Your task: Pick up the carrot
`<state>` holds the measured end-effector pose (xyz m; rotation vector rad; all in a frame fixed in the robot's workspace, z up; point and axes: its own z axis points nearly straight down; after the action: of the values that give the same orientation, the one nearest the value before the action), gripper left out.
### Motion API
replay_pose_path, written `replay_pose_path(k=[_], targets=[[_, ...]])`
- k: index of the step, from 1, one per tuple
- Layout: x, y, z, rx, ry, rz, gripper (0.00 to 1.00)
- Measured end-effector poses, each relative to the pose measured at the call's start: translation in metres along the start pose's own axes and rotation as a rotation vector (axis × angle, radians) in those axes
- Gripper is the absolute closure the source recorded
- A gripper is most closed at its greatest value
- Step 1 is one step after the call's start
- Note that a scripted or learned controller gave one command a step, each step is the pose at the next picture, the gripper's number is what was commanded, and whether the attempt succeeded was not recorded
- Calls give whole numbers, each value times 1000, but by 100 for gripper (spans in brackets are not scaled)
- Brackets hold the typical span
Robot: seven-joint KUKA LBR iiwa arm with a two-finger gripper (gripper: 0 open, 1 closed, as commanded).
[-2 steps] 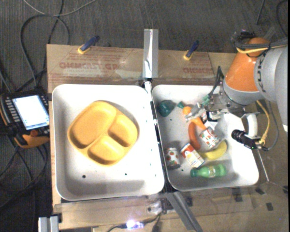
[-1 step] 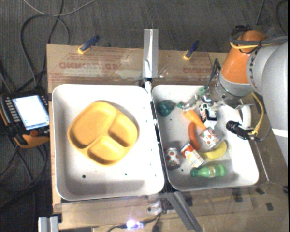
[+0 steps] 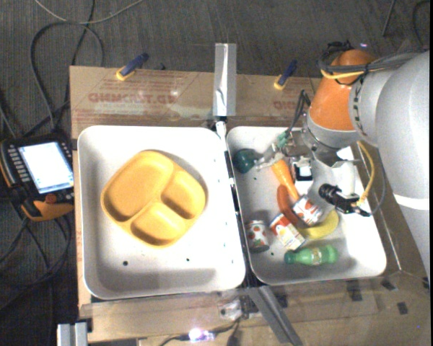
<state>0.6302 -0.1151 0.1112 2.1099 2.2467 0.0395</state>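
Orange carrot (image 3: 283, 175) just below-left of gripper (image 3: 297, 150), right bin (image 3: 368, 262).

Orange carrot (image 3: 283, 181), lying slanted, right bin

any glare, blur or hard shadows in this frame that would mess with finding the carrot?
Camera view: the carrot reads sharp and orange against the right bin, though the gripper crowds its upper end; light is even with soft shadows, mild glare on the white bin walls and the tablet screen; the yellow tray in the left bin is evenly lit; slight softness overall.
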Motion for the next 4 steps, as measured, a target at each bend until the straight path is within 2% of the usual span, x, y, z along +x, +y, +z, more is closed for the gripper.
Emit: replay_pose_path(k=[1, 2, 3, 4], targets=[[0, 4, -10, -8, 1, 0, 100], [0, 20, -132, 68, 11, 337, 100], [0, 20, -132, 68, 10, 337, 0], [9, 1, 1, 71, 7, 518, 0]])
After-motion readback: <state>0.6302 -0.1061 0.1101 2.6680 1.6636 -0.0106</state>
